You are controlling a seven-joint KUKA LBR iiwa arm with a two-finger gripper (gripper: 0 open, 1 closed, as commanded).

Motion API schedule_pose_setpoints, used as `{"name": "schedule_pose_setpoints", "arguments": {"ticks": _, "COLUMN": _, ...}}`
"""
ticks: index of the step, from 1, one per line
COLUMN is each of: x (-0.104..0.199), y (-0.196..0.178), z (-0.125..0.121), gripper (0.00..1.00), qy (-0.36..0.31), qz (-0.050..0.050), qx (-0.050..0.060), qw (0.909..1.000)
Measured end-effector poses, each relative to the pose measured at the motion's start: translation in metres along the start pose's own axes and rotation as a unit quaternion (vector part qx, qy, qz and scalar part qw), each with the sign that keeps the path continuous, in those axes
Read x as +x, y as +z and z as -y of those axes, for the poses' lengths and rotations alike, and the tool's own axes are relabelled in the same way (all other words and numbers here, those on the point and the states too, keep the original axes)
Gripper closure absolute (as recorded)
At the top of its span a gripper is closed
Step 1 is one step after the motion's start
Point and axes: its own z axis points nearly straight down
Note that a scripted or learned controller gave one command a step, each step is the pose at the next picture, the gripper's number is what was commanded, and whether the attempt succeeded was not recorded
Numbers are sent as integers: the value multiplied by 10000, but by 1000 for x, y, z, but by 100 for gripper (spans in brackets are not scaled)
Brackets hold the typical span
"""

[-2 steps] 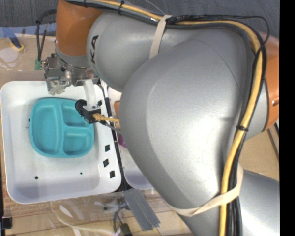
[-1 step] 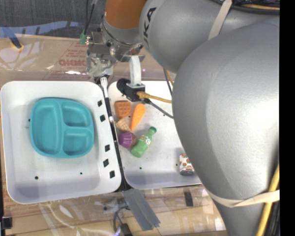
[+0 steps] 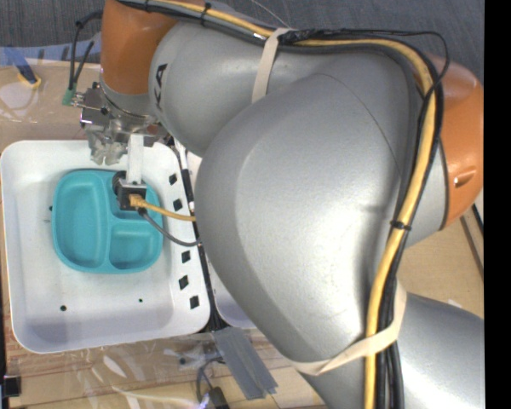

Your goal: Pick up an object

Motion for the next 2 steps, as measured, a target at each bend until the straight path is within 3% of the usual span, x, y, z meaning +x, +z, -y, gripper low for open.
{"name": "schedule_pose_setpoints", "arguments": {"ticks": 1, "x": 34, "y": -221, "z": 7, "gripper": 100, "qy": 218, "qz": -47, "qx": -96, "qw": 9997}}
{"name": "schedule_pose_setpoints", "arguments": {"ticks": 2, "x": 23, "y": -248, "z": 58, "gripper": 100, "qy": -1745, "qz": -12, "qx": -59, "qw": 9846}}
